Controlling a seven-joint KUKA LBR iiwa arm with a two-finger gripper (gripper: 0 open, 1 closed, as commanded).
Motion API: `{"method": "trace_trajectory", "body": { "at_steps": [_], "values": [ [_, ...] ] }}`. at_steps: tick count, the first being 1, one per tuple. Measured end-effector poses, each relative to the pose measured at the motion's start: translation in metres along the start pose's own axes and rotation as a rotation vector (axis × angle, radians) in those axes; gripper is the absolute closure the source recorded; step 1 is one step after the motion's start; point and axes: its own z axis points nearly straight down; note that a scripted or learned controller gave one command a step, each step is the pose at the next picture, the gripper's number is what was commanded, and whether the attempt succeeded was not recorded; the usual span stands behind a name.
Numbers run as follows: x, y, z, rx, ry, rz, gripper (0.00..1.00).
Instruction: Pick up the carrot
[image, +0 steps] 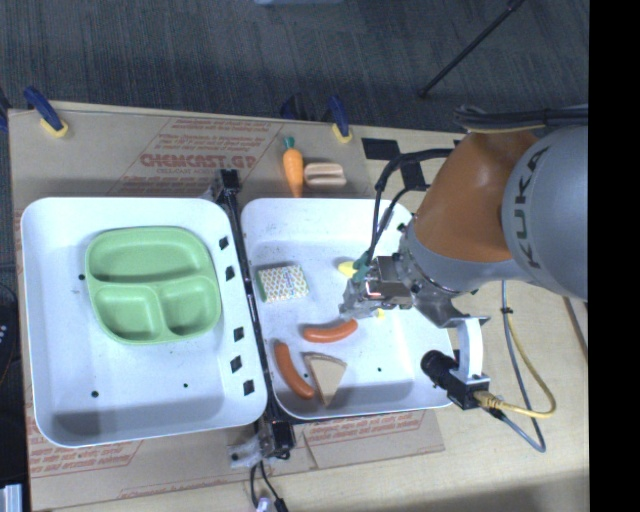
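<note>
Carrot (292, 170) lies outside the bins, far side; gripper (368, 292) hovers mid right bin (400, 385), claw state unclear. Reach far-left first.

Carrot (292, 170): small, orange body, green stub at top end. Lies outside both bins, on brown cardboard just beyond far rim of right bin (300, 205). Long axis runs roughly away from camera, green end farthest, slight tilt. Lies flat. Just beside tan-and-pink bun-like item (324, 176) on its right, close or touching, cannot tell.
</note>
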Motion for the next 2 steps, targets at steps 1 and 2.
{"method": "trace_trajectory", "body": {
  "at_steps": [1,2],
  "values": [
    [-0.076,0.002,-0.068,0.000,0.000,-0.021,1.00],
    [-0.033,0.021,0.029,0.004,0.002,0.119,1.00]
  ]
}}
